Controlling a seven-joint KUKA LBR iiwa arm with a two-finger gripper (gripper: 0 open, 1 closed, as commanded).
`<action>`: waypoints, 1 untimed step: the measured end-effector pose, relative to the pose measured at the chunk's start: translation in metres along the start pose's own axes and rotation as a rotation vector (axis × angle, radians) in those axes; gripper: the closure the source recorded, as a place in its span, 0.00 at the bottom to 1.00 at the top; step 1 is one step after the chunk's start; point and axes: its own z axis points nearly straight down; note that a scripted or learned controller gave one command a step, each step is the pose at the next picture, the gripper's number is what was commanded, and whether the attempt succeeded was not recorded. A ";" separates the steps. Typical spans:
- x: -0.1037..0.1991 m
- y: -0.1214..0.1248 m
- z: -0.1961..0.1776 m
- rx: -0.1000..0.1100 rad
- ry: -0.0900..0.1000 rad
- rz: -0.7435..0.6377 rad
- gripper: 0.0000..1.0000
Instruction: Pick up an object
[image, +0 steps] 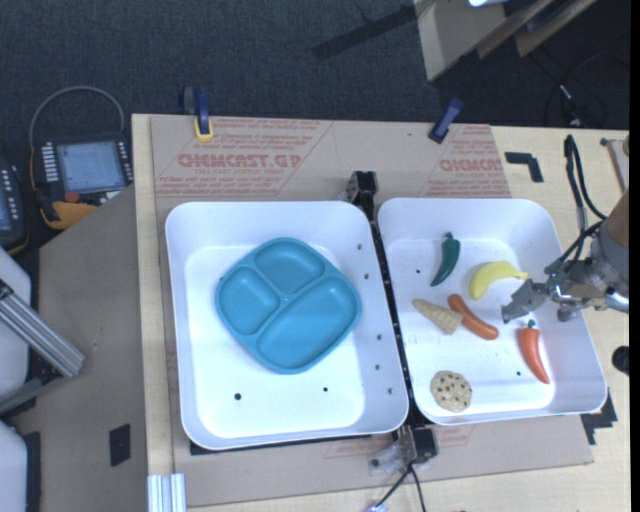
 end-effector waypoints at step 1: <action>0.001 0.003 -0.007 -0.014 -0.003 -0.004 0.00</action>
